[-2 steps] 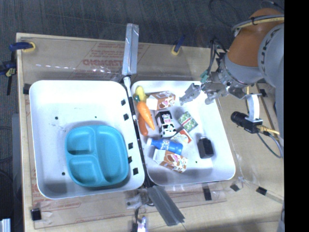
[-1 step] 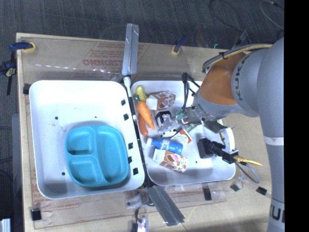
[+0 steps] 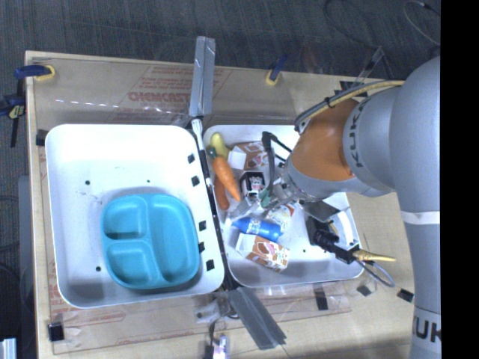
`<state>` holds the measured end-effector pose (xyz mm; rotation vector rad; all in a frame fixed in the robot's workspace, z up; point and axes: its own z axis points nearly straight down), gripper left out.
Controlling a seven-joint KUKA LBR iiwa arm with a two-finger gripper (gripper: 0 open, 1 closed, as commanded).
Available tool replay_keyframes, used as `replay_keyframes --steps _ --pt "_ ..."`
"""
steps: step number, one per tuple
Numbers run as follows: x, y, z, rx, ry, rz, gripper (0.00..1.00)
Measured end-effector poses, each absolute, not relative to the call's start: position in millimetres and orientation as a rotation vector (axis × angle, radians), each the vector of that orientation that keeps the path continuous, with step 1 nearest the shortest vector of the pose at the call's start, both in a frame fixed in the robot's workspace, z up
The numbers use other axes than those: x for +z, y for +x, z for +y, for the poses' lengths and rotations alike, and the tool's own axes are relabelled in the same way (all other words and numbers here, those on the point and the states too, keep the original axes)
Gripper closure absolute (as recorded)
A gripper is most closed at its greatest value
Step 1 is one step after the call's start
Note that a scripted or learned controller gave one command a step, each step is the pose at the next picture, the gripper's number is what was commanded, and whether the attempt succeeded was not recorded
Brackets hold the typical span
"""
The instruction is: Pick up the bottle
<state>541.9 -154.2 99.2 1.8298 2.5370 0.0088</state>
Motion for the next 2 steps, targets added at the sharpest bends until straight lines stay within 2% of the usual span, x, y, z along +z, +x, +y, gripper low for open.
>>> replay_keyframes --steps 1,2 --pt "95.6 479.9 -178.6 0.004 1.573 2.709 0.0" --pt "104.1 480.2 -178.1 0.003 1.566 2.714 1.0"
